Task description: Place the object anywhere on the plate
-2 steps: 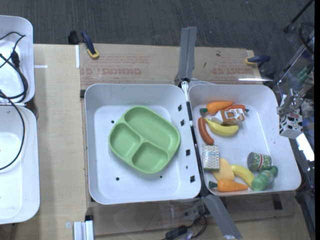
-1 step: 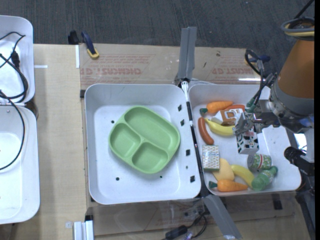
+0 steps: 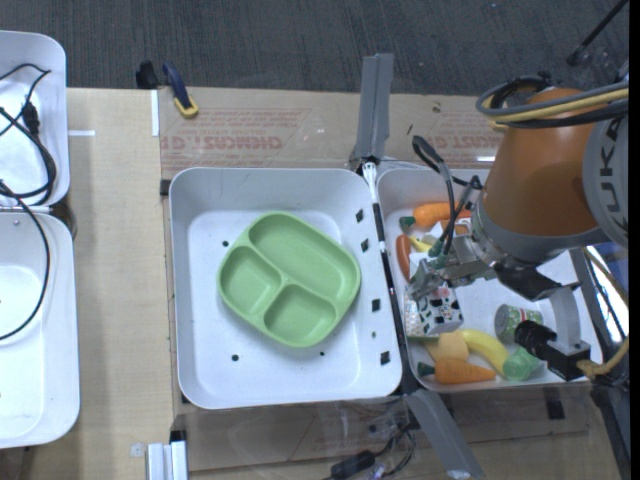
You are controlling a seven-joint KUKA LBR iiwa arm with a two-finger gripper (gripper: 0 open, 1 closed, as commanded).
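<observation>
Camera view: hand (image 3: 432,276) low over right bin (image 3: 392,298) toys; grip state unclear.

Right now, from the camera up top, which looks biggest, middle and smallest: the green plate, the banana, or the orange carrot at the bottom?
1. Green plate, by far the biggest.
2. Banana and carrot: they look about alike, so I won't rank them.

The plate (image 3: 289,280) is pale green, sitting in a white bin (image 3: 190,298). The neighbouring white bin (image 3: 590,373) holds an orange carrot (image 3: 463,371), a yellow banana (image 3: 487,346), and a white box speckled with dark and red marks (image 3: 438,313). The arm (image 3: 545,183) is orange and grey. The counter (image 3: 120,218) is light wood.
</observation>
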